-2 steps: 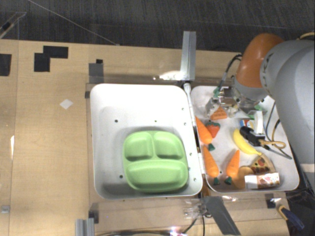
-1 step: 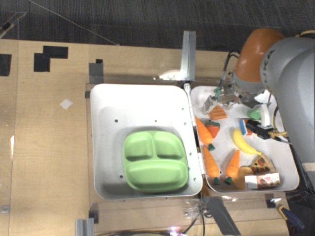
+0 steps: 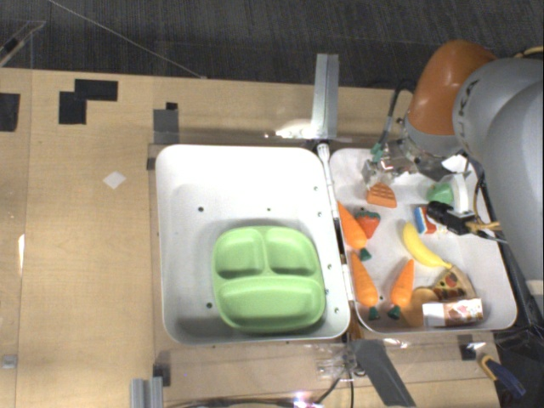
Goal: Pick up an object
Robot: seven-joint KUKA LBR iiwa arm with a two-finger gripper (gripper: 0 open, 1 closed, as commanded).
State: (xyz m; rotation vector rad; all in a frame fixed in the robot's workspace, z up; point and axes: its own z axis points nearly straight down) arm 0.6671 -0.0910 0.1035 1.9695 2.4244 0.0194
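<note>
The tool (image 3: 380, 165) hovers just above the orange wedge (image 3: 382, 196) at the right bin's (image 3: 508, 311) far end, an approach step; next probably a descent.

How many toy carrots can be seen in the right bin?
3: one carrot by the left wall, a second carrot below it, a third carrot nearer the middle. The arm may hide others.
</note>
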